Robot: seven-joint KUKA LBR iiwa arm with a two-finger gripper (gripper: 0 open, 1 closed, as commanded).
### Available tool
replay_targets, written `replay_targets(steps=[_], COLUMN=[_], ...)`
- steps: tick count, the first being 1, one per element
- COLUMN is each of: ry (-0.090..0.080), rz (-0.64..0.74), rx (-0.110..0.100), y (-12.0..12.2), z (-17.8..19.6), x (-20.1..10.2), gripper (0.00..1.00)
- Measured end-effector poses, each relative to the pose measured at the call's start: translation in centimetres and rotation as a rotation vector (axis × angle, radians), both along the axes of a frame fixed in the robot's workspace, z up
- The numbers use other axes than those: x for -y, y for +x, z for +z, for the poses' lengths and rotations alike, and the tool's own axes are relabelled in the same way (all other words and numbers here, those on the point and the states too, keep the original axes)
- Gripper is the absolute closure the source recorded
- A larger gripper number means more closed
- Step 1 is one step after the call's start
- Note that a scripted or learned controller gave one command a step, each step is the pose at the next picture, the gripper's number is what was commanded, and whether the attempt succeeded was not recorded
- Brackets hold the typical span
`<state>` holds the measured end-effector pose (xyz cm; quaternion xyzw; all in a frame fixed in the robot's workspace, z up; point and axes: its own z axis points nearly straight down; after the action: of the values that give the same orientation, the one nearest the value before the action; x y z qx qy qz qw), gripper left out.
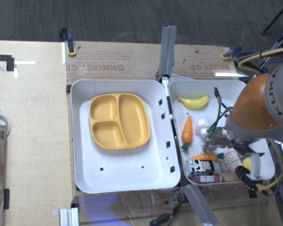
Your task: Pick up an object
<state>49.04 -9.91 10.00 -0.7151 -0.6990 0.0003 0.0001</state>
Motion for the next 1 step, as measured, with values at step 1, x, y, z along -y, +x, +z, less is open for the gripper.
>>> replay_targets(steps=[1], ry=[0.0], rz=[0.001], rx=[-0.003], y=[-0.08], z=[-0.07], x=[-0.01], gripper=[0.0])
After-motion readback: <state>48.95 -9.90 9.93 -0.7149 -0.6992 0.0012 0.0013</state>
